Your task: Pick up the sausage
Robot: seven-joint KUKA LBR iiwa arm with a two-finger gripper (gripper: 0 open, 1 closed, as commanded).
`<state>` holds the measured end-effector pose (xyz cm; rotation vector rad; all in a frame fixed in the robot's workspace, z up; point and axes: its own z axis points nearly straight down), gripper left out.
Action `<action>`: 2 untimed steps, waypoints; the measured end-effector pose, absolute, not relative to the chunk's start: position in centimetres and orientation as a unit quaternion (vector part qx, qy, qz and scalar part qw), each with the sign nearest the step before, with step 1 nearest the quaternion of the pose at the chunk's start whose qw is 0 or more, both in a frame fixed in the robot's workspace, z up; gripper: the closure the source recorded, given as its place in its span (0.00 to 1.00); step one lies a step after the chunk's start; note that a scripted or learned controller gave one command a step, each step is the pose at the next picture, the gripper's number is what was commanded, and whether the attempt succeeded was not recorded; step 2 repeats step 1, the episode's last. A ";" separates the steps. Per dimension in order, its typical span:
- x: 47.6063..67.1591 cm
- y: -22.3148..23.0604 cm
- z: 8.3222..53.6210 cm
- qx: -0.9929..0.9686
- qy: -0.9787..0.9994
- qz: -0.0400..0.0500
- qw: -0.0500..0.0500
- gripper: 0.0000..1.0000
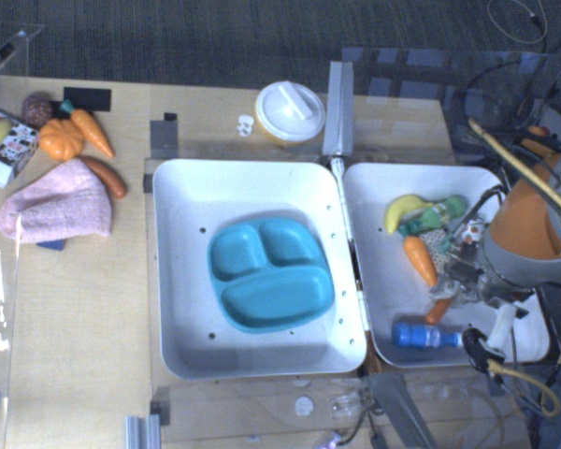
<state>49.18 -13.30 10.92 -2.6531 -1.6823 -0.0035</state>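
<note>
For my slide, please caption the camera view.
Claw low in right bin over sausage, between carrot and blue bottle.

No readable text, labels or numbers. Small printed card [12, 144] at 9 o'clock edge of bench: markings too blurred.

Blue tray [271, 274] in left bin [182, 251]; pink cloth [56, 209] on bench.

Item count, bins and desk

Two white bins [168, 251]; one blue tray [271, 274]; two carrots [419, 260]; one banana [402, 211]; one blue bottle [425, 336].
</note>
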 end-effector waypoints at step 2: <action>51.7 -9.7 20.9 -0.821 -0.571 -0.001 -0.001 1.00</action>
